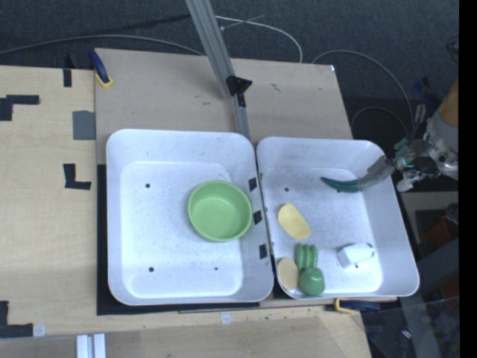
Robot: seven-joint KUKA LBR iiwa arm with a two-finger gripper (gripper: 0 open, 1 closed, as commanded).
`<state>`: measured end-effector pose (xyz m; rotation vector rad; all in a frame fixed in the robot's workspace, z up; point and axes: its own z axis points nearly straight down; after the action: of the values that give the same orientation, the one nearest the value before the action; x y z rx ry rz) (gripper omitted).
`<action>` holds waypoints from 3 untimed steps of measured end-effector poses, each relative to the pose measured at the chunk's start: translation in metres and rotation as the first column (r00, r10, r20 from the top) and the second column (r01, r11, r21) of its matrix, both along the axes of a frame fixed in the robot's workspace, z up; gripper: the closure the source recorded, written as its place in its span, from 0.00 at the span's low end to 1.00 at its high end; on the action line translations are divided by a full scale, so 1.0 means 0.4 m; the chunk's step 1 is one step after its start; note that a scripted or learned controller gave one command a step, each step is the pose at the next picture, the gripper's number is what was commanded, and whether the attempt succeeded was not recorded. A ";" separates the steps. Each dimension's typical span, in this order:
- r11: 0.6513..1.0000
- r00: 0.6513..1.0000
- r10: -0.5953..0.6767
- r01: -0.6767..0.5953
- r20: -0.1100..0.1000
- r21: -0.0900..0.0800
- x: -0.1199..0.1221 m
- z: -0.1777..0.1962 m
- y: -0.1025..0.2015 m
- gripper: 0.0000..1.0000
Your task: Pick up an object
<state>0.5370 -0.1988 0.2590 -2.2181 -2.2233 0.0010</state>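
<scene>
The gripper (373, 174) is hanging over the right bin (387, 271), fingers clenched on a teal object (339, 183) trailing leftward.

You see a green bowl (220, 211) upright in the left bin (149, 274), near its right edge. In the right bin (387, 274): a teal piece (339, 183) near the top edge, a yellow oval (294, 221), green blocks (308, 268) and a white object (355, 254) near the bottom edge.
</scene>
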 end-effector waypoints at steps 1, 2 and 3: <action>1.000 1.000 0.000 0.000 0.000 0.000 0.000 0.000 0.000 0.00; 1.000 1.000 -0.001 0.001 -0.004 0.000 -0.011 -0.110 0.004 0.00; 1.000 1.000 -0.002 0.002 -0.006 0.001 -0.035 -0.257 -0.003 0.00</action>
<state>0.5229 -0.1998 0.1562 -2.2164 -2.2173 0.0068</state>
